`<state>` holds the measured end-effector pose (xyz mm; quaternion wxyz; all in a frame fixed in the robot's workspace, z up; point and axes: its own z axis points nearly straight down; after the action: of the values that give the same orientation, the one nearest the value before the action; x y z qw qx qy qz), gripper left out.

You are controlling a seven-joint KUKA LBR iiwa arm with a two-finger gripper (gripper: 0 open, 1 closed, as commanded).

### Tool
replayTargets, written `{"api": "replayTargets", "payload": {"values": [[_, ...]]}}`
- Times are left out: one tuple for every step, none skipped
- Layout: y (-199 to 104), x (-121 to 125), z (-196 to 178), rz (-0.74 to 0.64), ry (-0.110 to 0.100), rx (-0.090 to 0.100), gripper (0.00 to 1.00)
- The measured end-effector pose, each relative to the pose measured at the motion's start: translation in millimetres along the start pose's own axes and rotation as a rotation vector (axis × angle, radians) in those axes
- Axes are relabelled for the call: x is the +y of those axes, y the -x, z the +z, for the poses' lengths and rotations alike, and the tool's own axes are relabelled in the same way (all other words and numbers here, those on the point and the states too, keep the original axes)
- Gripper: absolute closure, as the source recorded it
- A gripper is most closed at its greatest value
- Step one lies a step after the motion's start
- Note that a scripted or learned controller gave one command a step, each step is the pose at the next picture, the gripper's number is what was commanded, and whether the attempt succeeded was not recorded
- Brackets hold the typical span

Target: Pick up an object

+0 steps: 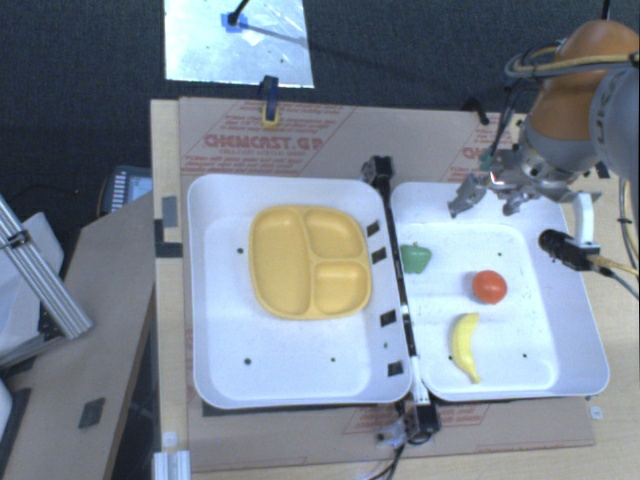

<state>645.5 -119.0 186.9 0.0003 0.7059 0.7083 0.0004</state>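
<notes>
Camera view, landmark: the right bin (pixel 575 343) is the white tray on the arm's side, and every place below is told from it.
Arm: the grey arm (pixel 585 78) with the orange band comes in over the far right corner of the right bin.
Pincer: the gripper (pixel 492 198) hangs over the far edge of the right bin, close to the back wall.
Pincer state: its two fingers stand apart, so it is open, and there is nothing between them.
Tomato: the red tomato (pixel 489 286) lies near the middle of the right bin, well apart from the gripper and nearer the front than it.
Banana: the yellow banana (pixel 465 345) lies in the front part of the right bin, just in front of the tomato, and it is the thing farthest from the gripper.
Green thing: a small green object (pixel 414 258) lies by the left wall of the right bin, off to the left of the gripper and a little toward the front.
Touching: none of the three things touches the gripper.
Left bin: the left bin (pixel 215 298) sits right beside the right bin, with black clips along the join.
Plate: a yellow plate (pixel 308 261) with three parts lies in the middle of the left bin, well apart from the right bin's things.
Bench: brown cardboard (pixel 290 138) lies under both bins.
</notes>
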Motion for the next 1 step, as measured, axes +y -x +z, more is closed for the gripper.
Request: {"api": "replayTargets", "payload": {"values": [[5.4,-8.8,53.8,0.003,-0.003,0.0,0.0]]}}
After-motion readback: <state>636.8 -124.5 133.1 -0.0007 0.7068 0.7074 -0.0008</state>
